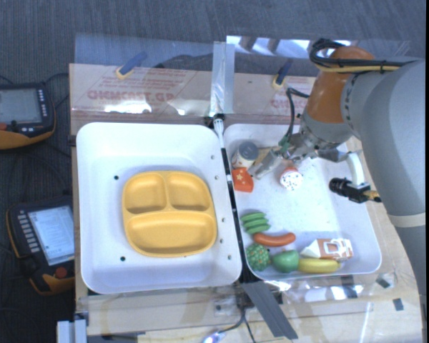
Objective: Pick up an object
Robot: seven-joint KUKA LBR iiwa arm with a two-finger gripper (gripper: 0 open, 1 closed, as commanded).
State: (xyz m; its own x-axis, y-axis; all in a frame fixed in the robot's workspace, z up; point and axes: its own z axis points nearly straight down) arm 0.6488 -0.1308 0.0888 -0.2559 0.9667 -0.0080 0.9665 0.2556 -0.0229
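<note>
My gripper [266, 163] reaches down into the upper left part of the right bin [357, 220]. It hangs beside a grey round object [247, 151] and just above a red-orange piece [242, 180]. A white, red-dotted object [291, 179] lies just to the gripper's right. Further toward the front of the bin lie a green pea pod [255, 222], a red sausage-like piece [274, 239], a broccoli [257, 256], a green round fruit [286, 261], a banana [318, 265] and a small carton [330, 249]. Nothing shows held in the gripper.
The left bin [100, 156] holds a yellow divided plate [170, 213]. A black part [350, 188] juts over the right bin's right side. The arm's grey body [393, 134] covers the bin's right edge. Two handheld control pads [18, 113] lie left of the bench.
</note>
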